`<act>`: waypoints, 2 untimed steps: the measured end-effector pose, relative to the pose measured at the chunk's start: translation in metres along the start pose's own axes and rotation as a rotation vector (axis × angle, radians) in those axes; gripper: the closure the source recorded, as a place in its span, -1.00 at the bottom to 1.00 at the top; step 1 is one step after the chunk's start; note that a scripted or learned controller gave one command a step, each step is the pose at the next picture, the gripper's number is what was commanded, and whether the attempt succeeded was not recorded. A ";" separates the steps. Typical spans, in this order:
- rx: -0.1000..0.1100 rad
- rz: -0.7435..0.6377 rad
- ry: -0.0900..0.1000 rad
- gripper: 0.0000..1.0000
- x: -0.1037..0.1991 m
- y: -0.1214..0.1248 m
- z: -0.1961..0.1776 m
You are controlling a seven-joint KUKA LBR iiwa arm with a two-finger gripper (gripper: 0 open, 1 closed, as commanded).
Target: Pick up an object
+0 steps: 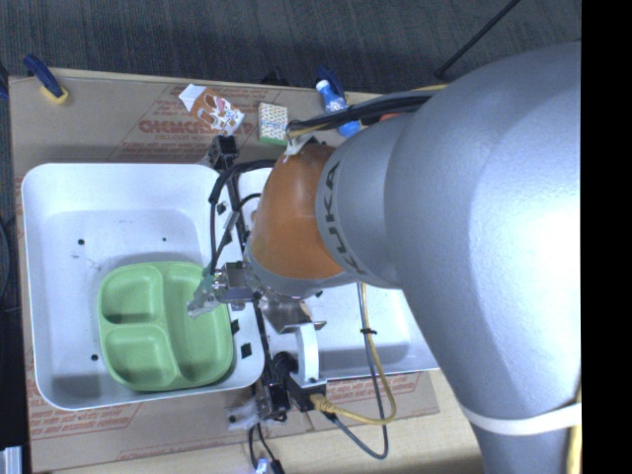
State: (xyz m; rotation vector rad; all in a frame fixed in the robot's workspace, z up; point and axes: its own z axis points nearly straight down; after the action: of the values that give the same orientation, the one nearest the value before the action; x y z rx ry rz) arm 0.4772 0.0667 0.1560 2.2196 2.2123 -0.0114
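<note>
Approach step in hand: the claw, its opening impossible to judge, hovers at the right rim of the green divided tray lying in the left bin; next comes descent onto that rim.

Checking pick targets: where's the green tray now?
The green tray lies in the left bin, toward its front right corner, beside the gripper.

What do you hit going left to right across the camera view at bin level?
Left bin's white wall → green divided tray → orange band above the wrist → grey arm, which covers most of the right bin.
</note>
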 end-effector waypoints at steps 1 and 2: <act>-0.003 0.010 -0.009 -1.00 0.006 0.001 0.008; -0.004 0.013 -0.011 -1.00 0.007 0.001 0.009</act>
State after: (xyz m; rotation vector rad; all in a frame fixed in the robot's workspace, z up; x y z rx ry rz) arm 0.4784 0.0732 0.1470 2.2267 2.1902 -0.0189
